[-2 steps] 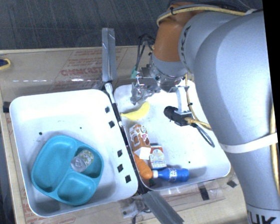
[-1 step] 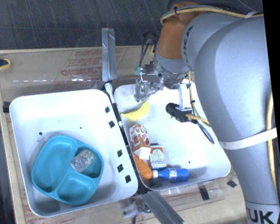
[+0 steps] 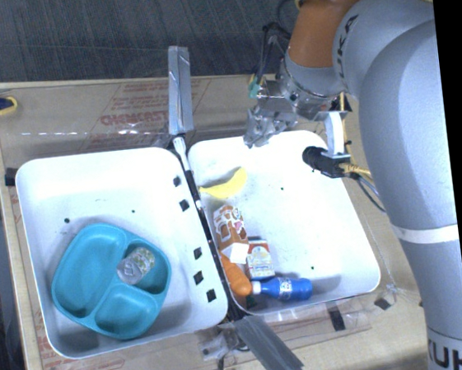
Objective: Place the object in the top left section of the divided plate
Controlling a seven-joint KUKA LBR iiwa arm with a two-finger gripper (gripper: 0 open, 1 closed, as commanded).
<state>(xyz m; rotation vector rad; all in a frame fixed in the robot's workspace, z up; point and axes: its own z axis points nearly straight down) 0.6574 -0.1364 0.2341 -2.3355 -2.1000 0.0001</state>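
A blue divided plate (image 3: 88,275) lies in the left bin, with a clear round object (image 3: 136,264) resting in its upper right section. My gripper (image 3: 258,132) hangs over the far edge of the right bin, above and to the right of a yellow banana (image 3: 224,183). Nothing shows between its fingers. Along the right bin's left side lie a brown-and-white packet (image 3: 229,224), a small carton (image 3: 259,260), an orange carrot-like object (image 3: 238,280) and a blue bottle (image 3: 286,288).
The left bin (image 3: 40,181) and right bin (image 3: 336,234) meet at a central divider with black clips. A black handle-like part (image 3: 321,160) juts over the right bin's far right. The grey arm fills the right side.
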